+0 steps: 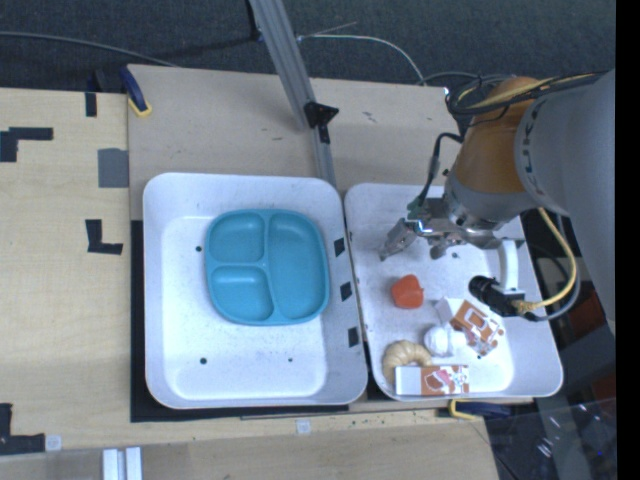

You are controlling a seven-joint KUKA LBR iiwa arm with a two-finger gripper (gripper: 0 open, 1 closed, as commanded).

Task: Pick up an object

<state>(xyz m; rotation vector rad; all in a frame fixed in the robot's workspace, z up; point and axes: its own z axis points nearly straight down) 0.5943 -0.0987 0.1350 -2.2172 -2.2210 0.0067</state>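
Over the right bin (375,208), near its far edge, hangs the gripper (418,236). Its jaws are apart and hold nothing, maybe so they can fit around something. A red tomato (406,291) sits just below it, toward the bin's middle. A croissant (404,352) and small boxes (441,378) crowd the near edge. A blue tray (267,266) lies in the left bin (165,268).

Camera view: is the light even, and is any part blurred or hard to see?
Camera view: soft, even light with faint shadows; the left bin and the teal plate look sharp; the pincer is slightly soft, so its fingers are unclear; the small items near the red object are coarse in detail.
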